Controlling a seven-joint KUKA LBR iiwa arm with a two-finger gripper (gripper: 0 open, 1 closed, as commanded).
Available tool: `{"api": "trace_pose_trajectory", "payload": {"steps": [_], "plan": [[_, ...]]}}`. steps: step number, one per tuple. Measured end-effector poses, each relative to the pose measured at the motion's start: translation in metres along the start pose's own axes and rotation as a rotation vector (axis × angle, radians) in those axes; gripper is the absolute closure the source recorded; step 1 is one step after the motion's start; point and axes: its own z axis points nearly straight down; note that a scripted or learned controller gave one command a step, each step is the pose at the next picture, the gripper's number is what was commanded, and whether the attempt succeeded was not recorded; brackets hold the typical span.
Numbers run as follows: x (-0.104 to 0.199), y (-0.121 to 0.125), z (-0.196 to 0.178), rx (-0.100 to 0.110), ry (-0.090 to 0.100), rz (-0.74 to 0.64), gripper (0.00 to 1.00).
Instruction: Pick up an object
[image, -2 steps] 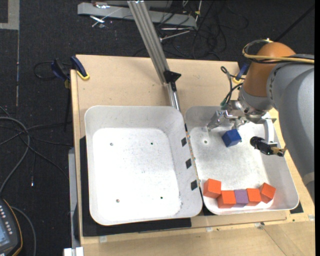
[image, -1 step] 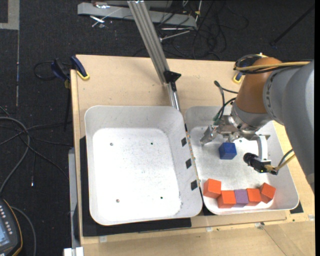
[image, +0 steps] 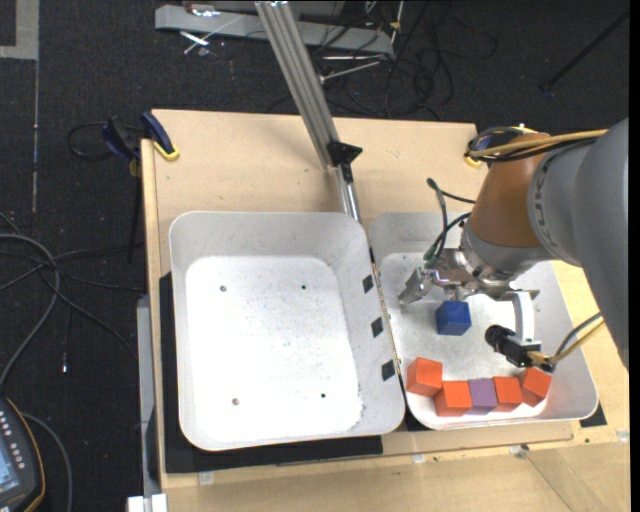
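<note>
My gripper (image: 455, 292) hangs over the middle of the right bin (image: 572, 330), reaching in from the right. It looks open: one grey finger (image: 412, 290) splays out to the left, well apart from the blue cube (image: 453, 318). That cube sits on the bin floor just below the gripper's body, and I see nothing pinching it. Along the near wall of the same bin lies a row of blocks: a red-orange one (image: 424, 375), an orange one (image: 455, 397), a purple one (image: 483, 393) and two more orange ones (image: 507, 390) (image: 537, 383).
The left bin (image: 182, 300) stands beside the right one, sharing a raised middle rim with black tabs (image: 378, 325). A slanted metal rod (image: 310, 95) comes down from the back to the bins' junction. A blue-and-yellow clamp (image: 150, 135) grips the bench's far left corner.
</note>
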Motion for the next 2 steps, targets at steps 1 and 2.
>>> {"api": "trace_pose_trajectory", "payload": {"steps": [1, 2], "plan": [[0.016, -0.047, -0.105, -0.009, -0.001, -0.003, 0.00], [-0.035, -0.068, 0.002, -0.003, -0.001, 0.003, 0.00]]}}
